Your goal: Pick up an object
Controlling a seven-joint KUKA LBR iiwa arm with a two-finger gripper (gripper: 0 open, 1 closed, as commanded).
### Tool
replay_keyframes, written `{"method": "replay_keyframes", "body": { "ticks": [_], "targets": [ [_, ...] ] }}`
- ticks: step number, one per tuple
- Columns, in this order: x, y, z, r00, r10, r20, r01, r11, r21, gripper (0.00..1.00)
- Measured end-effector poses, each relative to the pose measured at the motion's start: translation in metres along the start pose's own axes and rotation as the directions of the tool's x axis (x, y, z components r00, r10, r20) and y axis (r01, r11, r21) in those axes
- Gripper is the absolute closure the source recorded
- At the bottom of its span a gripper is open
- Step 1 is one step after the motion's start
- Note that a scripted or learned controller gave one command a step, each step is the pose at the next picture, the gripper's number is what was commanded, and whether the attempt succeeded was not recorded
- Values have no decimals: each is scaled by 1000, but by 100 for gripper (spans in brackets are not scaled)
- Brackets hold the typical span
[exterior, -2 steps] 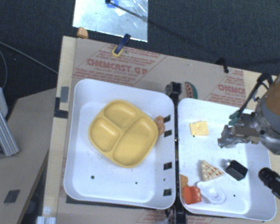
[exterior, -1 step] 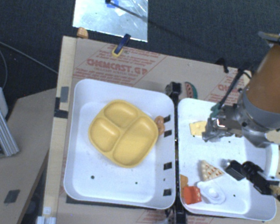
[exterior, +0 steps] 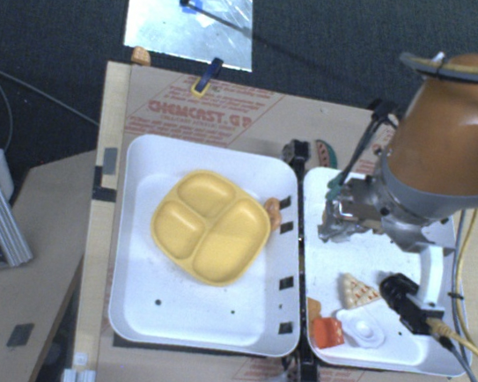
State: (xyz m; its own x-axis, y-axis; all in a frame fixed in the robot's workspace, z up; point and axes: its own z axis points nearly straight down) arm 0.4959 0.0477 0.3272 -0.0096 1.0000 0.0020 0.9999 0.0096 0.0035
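Pizza-slice toy (exterior: 357,292) nr hand (exterior: 331,231), apart

The arm (exterior: 462,130) is running off the right edge and is covering the far right part of the right bin (exterior: 349,260). A small orange thing (exterior: 272,210) is sitting against the yellow plate (exterior: 211,226), too small to identify. A green-and-red thing (exterior: 324,152) beyond the bins is showing too blurred to name.

Noted 2 white bins (exterior: 168,309), a plain yellow divided plate (exterior: 211,226), a tan pizza slice (exterior: 357,292) flecked red, an orange-red piece (exterior: 327,332).
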Motion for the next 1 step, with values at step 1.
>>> {"method": "replay_keyframes", "body": {
  "ticks": [1],
  "targets": [
    [81, -9, -8, 1000, -2, -1, 2, 1000, 2, 100]
  ]
}}
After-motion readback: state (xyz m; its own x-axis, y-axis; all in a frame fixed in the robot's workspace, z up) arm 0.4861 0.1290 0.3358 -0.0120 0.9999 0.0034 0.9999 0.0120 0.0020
